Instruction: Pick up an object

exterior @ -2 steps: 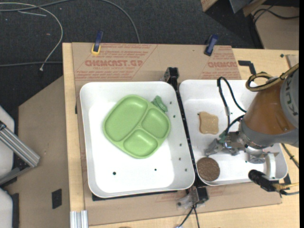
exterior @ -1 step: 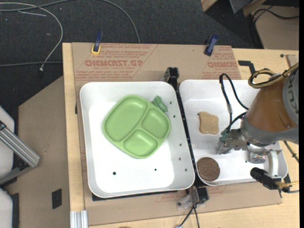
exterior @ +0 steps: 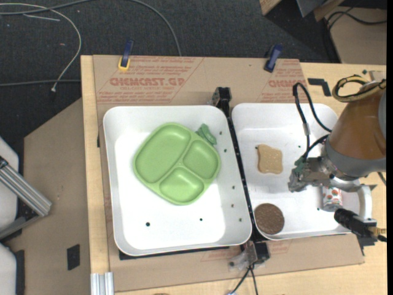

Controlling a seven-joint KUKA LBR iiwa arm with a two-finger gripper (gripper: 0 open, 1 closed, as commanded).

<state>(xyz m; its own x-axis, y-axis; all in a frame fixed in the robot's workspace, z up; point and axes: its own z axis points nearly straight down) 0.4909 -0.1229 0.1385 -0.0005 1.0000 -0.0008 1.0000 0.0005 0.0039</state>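
Item: tan slice-shaped piece (exterior: 269, 159), lying flat in the upper middle of my right bin (exterior: 279, 118); nearest candidate for the pick.

Item: round brown disc (exterior: 269, 218), flat at the same bin's front edge, well apart from the tan piece.

Item: my pincer (exterior: 301, 178), low over the right bin floor, just right of the tan piece and apart from it; nothing sits in it, and whether it is wide or narrow I cannot tell.

Item: green divided plate (exterior: 177, 163) in the left bin (exterior: 116, 165), a small green scrap (exterior: 207, 134) at its upper right rim.

Step, by my judgement: approach, nothing yet grasped. Next move calls for shifting left to centre over the tan piece, then descending.
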